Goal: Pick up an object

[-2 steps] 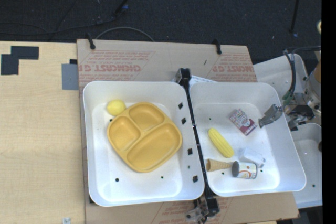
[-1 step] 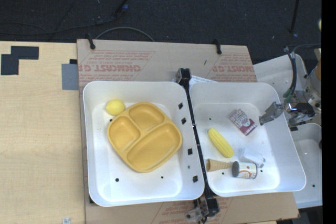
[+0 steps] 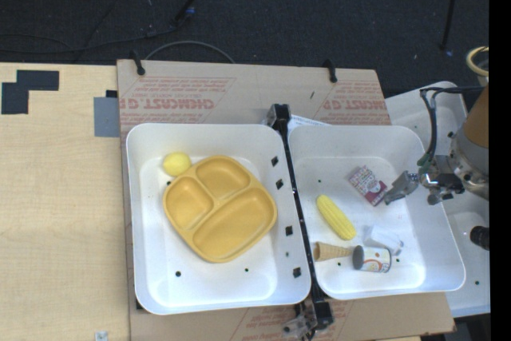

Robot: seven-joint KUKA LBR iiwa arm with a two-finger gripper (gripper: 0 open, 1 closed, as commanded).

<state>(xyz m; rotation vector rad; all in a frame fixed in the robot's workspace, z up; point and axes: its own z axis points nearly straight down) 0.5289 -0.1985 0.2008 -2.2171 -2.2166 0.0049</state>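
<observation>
My gripper [image 3: 397,192] hovers beside a small red-and-white packet [image 3: 366,183]; whether my fingers are released or clenched, I cannot tell.

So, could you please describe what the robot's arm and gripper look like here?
At the view's right edge, the arm shows an orange-brown band above a grey and metallic wrist, with black cables looping alongside it. The gripper is small and dark grey, reaching over the right bin.
</observation>
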